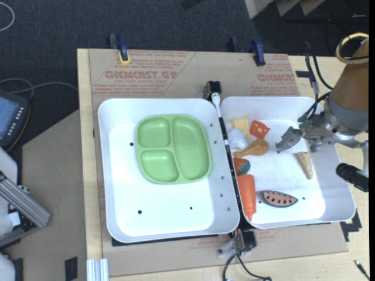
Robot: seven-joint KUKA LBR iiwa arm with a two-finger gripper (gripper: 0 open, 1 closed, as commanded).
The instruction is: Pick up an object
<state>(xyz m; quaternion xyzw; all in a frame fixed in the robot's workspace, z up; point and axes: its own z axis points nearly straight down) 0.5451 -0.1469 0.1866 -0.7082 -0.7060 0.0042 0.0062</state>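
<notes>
Hovered with hand (295, 138) parted and empty above the right bin (340, 206), likely lining up on the cone (304, 164).

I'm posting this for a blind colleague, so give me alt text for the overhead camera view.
A grey robot arm reaches in from the right, its gripper above the right white bin, which holds toy foods including a carrot, a watermelon slice and an ice cream cone. The left white bin holds a green divided plate.
</notes>
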